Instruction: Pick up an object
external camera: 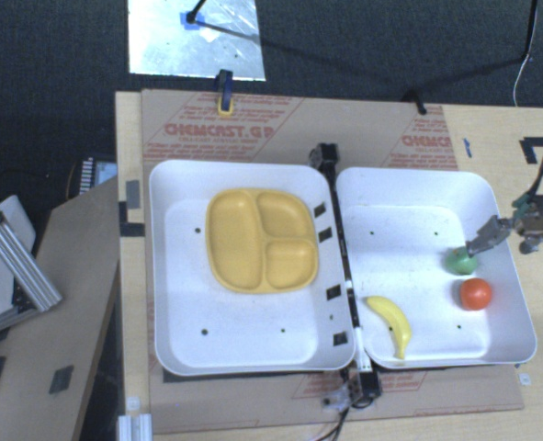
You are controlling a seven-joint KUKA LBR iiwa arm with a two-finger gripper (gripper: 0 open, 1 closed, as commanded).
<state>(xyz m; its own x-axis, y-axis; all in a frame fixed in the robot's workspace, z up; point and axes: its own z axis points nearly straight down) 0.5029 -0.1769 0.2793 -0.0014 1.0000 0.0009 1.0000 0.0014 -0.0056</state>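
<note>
Gripper at the green fruit, right bin, near its right edge.
The gripper (480,239) reaches in over the right bin (409,200) w/ its tip touching the green fruit (460,262); spread or pinching, one cannot tell. Risk: the round fruit may roll toward the orange fruit (475,294) just beside, or slip vs. the bin wall; the banana (392,322) lies apart.

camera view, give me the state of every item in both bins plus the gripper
yellow divided plate: lies flat, right way up, in the left bin.
banana: lies on its side, front left of the right bin.
green ball: rests on the right bin's floor, at the gripper's tip.
orange ball: rests just in front of the green ball, apart from it.
gripper: low over the right bin, at the green ball.
</note>
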